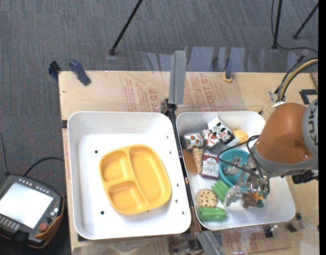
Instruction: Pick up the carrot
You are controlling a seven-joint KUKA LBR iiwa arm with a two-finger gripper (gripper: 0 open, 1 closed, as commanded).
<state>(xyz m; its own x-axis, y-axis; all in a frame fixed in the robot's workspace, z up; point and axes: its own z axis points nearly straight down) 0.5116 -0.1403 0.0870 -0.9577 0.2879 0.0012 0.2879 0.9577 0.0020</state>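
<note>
- Lowest in the view, off the bench's left corner, a handheld control pad [24, 210] with a pale screen lies on the dark carpet, its cable curling behind it
- Left bin [78, 122] holds a yellow divided plate [135, 179] with three compartments, set slightly askew
- Right bin [242, 114] is crowded with toy food and holds the working end of the arm
- Along the right bin's near edge lies a green pod-like piece [212, 213], with a round speckled cookie [206, 197] just behind it and more green pieces [221, 189] beside that
- The carrot [197, 160], as far as I can tell, is the tapered orange-tan piece near the right bin's left wall, narrow end toward the camera, just beside a small red box [209, 165] and in front of the cow-patterned cartons [218, 131]
- A teal bowl [233, 161] sits in the middle of the right bin, partly covered by the arm
- A yellow-orange textured item [239, 136] lies at the far side, next to the cartons
- The gripper [242, 193] is low in the right bin, near side, beside the green pieces and well apart from the carrot
- Cables and a brownish item crowd the gripper, so I cannot tell whether it is open or closed, nor whether it holds anything
</note>
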